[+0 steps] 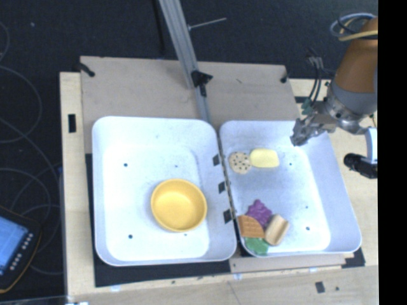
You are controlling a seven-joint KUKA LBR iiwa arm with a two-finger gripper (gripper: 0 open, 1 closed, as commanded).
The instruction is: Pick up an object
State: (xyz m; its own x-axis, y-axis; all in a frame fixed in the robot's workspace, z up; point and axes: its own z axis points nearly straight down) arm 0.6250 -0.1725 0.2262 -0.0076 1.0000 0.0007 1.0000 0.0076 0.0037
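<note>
My gripper (300,136) hangs over the right bin's (311,189) far right corner, with the grey arm and its orange band rising behind it at the right edge. In the right bin lie a pale yellow block (264,158) and a speckled cookie (239,162) side by side near the divider. At the bin's near edge a purple grape bunch (257,209), a tan bread piece (276,229), an orange cracker (250,226) and a green piece (257,246) are clustered. A yellow bowl (179,204) sits in the left bin (127,151). The gripper is well right of the yellow block and holds nothing that I can see.
A grey metal pole (181,37) slants from the top down to the bins' shared far edge. Black clips (220,186) run along the divider between bins. A handheld screen (13,243) lies off the bench at lower left. Cables hang beside the arm at right.
</note>
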